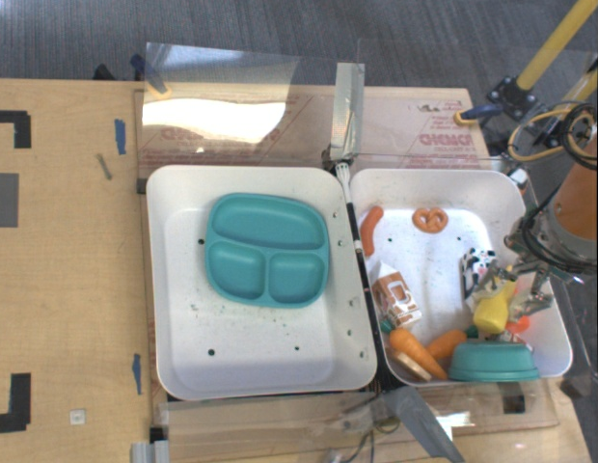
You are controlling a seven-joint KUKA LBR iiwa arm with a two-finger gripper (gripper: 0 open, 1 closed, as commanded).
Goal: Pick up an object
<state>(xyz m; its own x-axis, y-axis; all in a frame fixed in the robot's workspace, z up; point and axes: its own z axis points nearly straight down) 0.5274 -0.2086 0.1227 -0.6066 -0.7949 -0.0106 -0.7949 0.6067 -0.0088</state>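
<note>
One pincer point(494, 287) on yellow obj point(490, 313).

Bright, even light; glare on clear panel point(217, 114).

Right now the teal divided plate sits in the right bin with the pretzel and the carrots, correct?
Not quite. The camera view shows the teal divided plate alone in the left bin. The pretzel and the carrots are in the right bin, as you said.
</note>
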